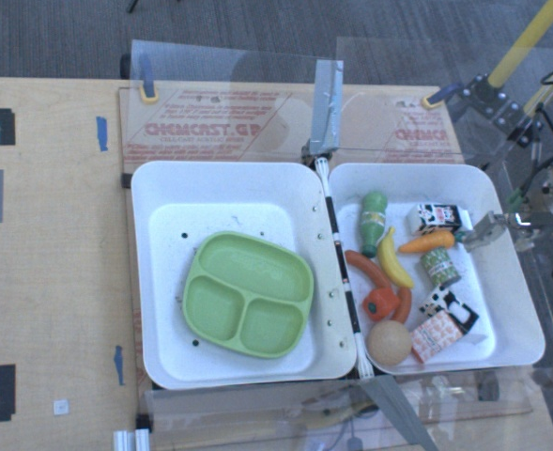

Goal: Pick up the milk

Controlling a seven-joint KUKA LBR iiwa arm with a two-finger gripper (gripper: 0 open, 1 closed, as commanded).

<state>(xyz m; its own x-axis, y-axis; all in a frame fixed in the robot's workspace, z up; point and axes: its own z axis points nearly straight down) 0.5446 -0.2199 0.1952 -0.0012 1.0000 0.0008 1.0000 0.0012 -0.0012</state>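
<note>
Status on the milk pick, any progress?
Nothing looks done: the milk carton lies in the right bin, next to the carrot. In hand: nothing; the gripper sits low at the bin's right side, beside the carton. Left: grasp and lift.

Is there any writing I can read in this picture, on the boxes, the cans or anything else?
"CHEMCAST GP", red print on the protective sheet behind the left bin; the smaller lines below it are too blurred to read.
The same red print on the sheet behind the right bin, too faint to read fully.
Milk cartons, green can, pink carton: print too small to read.
</note>
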